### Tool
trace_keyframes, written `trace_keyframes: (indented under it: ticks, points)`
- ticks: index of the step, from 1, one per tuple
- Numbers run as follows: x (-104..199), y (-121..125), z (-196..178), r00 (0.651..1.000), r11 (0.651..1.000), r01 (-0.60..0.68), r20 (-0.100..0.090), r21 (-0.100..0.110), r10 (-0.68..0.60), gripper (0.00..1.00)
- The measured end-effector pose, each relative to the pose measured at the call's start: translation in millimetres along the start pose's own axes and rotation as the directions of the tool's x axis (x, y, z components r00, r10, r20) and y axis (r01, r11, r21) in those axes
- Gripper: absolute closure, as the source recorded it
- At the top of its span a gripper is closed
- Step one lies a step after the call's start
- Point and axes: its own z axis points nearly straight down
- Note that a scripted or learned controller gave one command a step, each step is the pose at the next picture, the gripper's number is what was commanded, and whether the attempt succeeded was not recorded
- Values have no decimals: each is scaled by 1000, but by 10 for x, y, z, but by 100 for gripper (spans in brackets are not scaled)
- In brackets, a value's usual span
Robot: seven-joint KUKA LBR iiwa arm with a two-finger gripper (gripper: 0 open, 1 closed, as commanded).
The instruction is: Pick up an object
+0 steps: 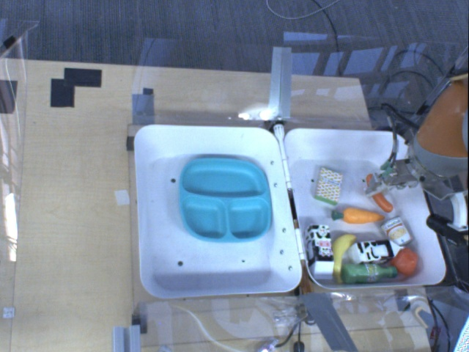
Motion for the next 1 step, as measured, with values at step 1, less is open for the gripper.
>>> trace_keyframes:
  ticks: [1]
  points:
    - [9,-181,-575,962,962,-274,1,14,274,100]
